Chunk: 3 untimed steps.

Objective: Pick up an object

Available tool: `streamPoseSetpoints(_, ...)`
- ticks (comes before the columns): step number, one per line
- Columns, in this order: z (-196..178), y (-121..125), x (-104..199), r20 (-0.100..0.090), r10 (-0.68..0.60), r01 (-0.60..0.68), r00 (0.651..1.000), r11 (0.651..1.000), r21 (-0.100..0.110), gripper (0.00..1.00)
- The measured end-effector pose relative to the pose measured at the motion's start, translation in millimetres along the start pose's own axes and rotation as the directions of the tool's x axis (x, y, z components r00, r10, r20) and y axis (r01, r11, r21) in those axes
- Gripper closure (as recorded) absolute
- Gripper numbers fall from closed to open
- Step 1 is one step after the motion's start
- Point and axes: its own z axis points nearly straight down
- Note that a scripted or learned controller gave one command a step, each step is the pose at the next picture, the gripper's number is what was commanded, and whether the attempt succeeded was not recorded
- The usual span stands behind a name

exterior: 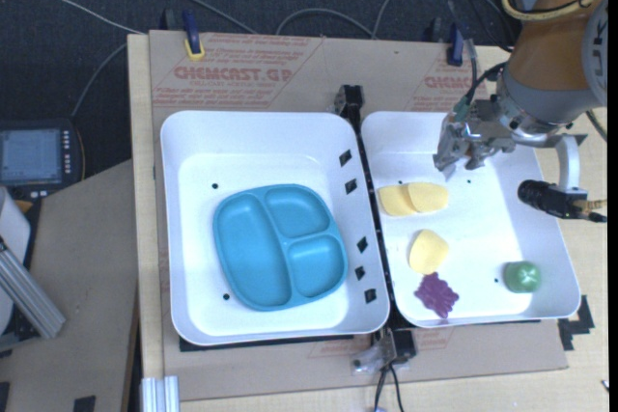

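Reaching in from the right with the grey, orange-banded arm [558, 24], wrist angled down-left, gripper [454, 157] hanging low, nothing between its fingers.

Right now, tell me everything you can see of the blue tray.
The blue tray is a rounded, sky-blue divided plate, plastic by its look, with three compartments: one large along its left side and two smaller on the right. It lies flat, turned slightly askew, on the floor of the left bin. Nothing sits in it.
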Motion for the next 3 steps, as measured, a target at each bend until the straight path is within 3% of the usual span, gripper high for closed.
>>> streamPoseSetpoints(2, -14, -3, 102, 0.001, 0.0, 0.0, 1.0, 1.0, -0.004, 1.0)
streamPoseSetpoints(3, -1, 5, 152, 0.002, 0.0, 0.0, 1.0, 1.0, -0.002, 1.0)
